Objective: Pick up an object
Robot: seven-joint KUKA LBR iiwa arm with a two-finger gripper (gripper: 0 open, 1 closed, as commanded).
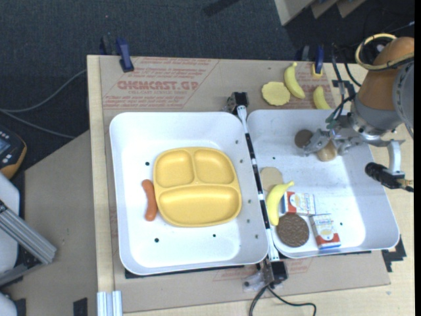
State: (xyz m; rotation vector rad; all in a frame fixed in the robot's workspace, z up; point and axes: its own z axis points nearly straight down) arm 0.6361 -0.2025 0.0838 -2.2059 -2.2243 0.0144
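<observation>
The gripper (323, 143) hangs low near the right bin's (368, 196) far edge, over a tan lump (326, 153); its grip cannot be told.

Yellow divided plate (196, 187): smooth plastic, soft sheen. White bins (131, 176): glossy moulded plastic. Bench top (164, 84): matt brown board, printed lettering. Toy banana (276, 200): smooth plastic. Carton (325, 232): printed card.

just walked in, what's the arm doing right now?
The KUKA arm reaches in from the right, its gripper low in the right bin, at a tan piece beside a brown disc. Nothing looks lifted yet. The left bin holds a yellow divided plate and a sausage.
</observation>
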